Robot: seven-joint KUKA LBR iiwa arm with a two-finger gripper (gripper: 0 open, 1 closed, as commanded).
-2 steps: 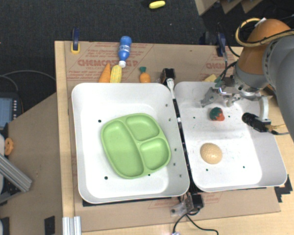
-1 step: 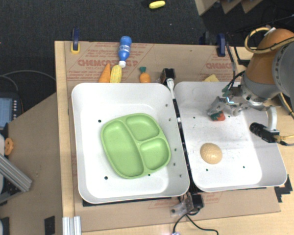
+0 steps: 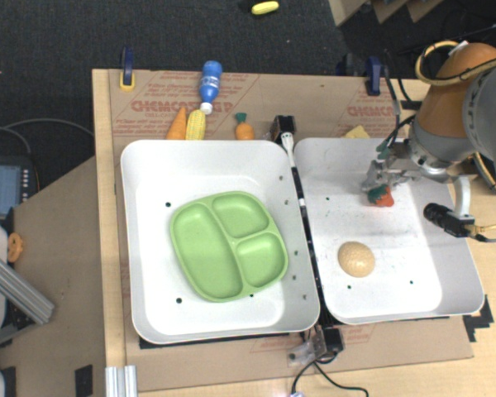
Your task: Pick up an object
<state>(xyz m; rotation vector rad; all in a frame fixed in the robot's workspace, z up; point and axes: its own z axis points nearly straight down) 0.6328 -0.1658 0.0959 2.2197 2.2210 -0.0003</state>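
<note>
**Two small objects in the right bin**

A small orange-red object with a green bit (image 3: 383, 196) lies in the right bin (image 3: 446, 296), in its far half and nearer the right edge than the left; too small to identify. A round, tan, egg-like object (image 3: 356, 258) rests on the bin floor near the middle, toward the near edge, well apart from the first.

Only readable thing here is red print on the cardboard sheet (image 3: 331, 98) covering the tabletop, something like "CHEMCAST", repeated along the back edge. Smaller line underneath is too blurry to read.
</note>
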